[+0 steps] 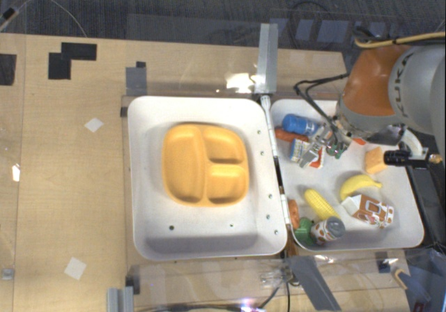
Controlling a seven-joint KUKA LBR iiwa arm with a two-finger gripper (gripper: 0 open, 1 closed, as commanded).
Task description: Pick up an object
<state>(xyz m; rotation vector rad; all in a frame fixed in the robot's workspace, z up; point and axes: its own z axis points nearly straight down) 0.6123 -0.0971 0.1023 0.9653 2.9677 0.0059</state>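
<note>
My gripper [325, 145] hangs low over the back left part of the right bin [411, 234], at the end of the grey arm with its orange band [369, 84]. Right under and beside it lies a small white and red carton [311, 157]. A blue bottle [300, 124] and a red item [288, 135] lie just left of the gripper. Whether anything is held cannot be made out.
The right bin also holds a banana [359, 186], a corn cob [319, 203], an orange cheese wedge [375, 160], a brown and white carton [372, 212], a can [329, 228] and a carrot [293, 212]. A yellow divided plate [205, 163] sits in the left bin [150, 234].
</note>
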